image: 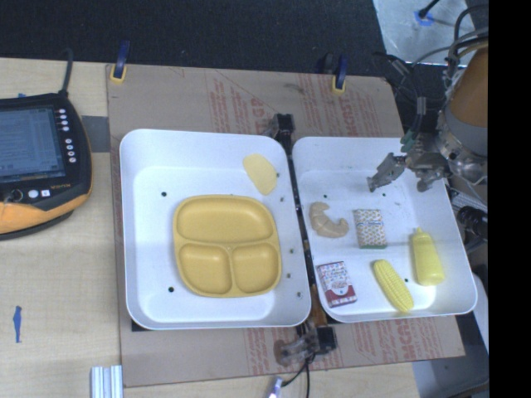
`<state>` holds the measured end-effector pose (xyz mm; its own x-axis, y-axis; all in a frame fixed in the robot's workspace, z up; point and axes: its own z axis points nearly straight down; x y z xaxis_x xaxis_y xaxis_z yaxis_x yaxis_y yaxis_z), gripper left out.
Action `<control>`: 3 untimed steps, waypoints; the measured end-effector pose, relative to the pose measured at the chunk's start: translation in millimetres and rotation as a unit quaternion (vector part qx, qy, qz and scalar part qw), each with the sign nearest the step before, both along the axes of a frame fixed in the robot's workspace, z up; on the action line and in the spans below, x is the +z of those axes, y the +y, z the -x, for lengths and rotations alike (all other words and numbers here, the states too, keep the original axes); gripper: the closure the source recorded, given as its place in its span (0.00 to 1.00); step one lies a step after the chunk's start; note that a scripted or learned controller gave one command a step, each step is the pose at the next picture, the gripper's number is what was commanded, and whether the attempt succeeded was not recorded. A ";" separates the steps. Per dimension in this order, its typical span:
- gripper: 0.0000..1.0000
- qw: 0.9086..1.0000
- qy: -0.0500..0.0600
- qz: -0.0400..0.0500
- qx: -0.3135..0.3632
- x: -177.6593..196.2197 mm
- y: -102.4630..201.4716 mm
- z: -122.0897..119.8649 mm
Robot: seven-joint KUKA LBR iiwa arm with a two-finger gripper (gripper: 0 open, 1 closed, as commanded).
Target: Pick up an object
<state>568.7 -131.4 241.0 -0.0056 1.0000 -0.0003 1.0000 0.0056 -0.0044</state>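
The right bin (332, 154) holds a beige croissant-shaped piece (328, 220), a small green-and-white packet (370, 228), a red-and-white carton (336, 283), a yellow corn cob (392, 284) and a yellow bottle (426, 256). My gripper (406, 177) hovers over the bin's back right part, above and right of the packet, fingers spread apart with nothing between them. In the left bin (141, 222) lies a yellow divided tray (226, 245), with a pale yellow oval piece (260, 173) behind it.
A tablet-like pendant with an orange rim (37, 160) rests on the bench at far left. Two clamps (119, 62) (338, 71) hold the cardboard sheet at the back. Cables and the arm's body (469, 98) crowd the right side.
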 end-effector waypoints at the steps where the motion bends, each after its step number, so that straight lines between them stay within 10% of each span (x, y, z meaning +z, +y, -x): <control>1: 0.00 1.000 0.000 0.000 0.000 -150.0 -16.4 39.4; 2: 0.00 1.000 -0.002 0.001 -0.002 -101.3 -81.3 -11.8; 3: 0.00 1.000 0.000 0.000 0.001 -149.7 -16.1 25.9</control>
